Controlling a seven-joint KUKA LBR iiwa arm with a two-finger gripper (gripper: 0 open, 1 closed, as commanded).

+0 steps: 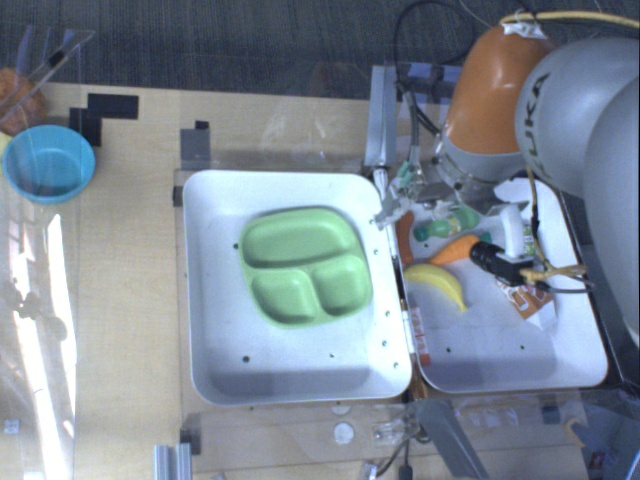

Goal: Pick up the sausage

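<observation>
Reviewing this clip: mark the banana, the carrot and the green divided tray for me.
banana [441,285]: camera view, middle of its yellow curve, right bin.
carrot [457,250]: camera view, middle of the orange body, just above the banana.
green divided tray [300,265]: camera view, on the ridge between its compartments, left bin.

Pale wooden bench [110,298], dark floor [250,18]

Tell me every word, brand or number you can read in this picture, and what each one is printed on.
"KUKA": partly visible dark letters running down the grey arm, beside its orange band; only the first letters are clear.
Small red and white label on the rim between the two white bins: too small and blurred to read.
Orange-brown packet in the right bin: any print is illegible.
</observation>
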